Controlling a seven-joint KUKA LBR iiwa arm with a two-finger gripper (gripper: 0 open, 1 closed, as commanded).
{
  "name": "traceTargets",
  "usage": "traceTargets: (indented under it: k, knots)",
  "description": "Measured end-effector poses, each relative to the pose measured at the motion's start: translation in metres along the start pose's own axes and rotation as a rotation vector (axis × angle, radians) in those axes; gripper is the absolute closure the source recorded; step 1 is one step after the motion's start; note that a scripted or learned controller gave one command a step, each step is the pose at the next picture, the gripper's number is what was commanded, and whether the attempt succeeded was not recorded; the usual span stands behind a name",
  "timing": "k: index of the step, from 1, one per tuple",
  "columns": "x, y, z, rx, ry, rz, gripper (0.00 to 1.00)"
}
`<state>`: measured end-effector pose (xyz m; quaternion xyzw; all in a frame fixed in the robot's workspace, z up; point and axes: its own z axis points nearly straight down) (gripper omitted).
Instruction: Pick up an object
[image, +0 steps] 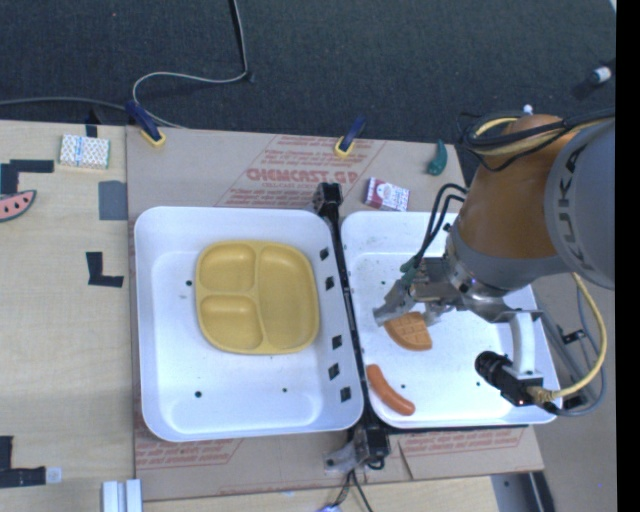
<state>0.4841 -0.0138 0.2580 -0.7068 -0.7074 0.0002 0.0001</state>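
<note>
While reaching from right, arm (520, 215) angles over orange wedge (410, 332).

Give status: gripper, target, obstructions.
Gripper low in right bin, right at orange bread-like piece; grasp unconfirmed. Hot dog lies apart, nearer the front. Nothing blocking.

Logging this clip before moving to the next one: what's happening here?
A grey and orange arm reaches in from the right over the right bin, its gripper down at a tan, bread-like piece. Whether the piece is actually gripped can't be told from this angle. An orange sausage-shaped item lies nearer the bin's front edge, untouched. The left bin holds a yellow divided plate, lying flat.
</note>
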Motion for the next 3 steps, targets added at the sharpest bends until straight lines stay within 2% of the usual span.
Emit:
traceTargets:
  k: [1, 2, 3]
  knots:
    - [0.015, 0.000, -0.003, 0.000, 0.000, -0.002, 1.00]
    - [0.015, 0.005, -0.006, 0.002, 0.001, -0.001, 1.00]
    - [0.033, 0.000, -0.006, 0.001, -0.001, 0.000, 1.00]
